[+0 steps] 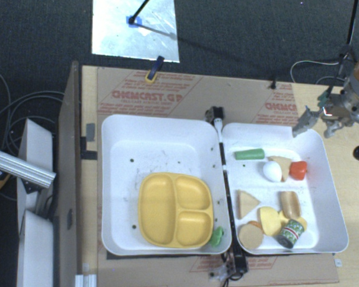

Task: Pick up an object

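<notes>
The right bin (329,194) holds several toy foods: a green bean pod (249,153), a white egg (273,171), a red pepper (298,169), a hot dog bun (290,203), a tan wedge (246,202), a yellow piece (270,219), a round cookie (251,235) and a small green-labelled can (289,233). My gripper (319,124) hangs above the bin's far right corner, open, with nothing between its fingers. It is well clear of every object.
The left bin (122,167) holds a yellow divided plate (174,209), with a small green item (216,235) at its right edge. A black clip (215,115) joins the bins at the back. Cables run at far right.
</notes>
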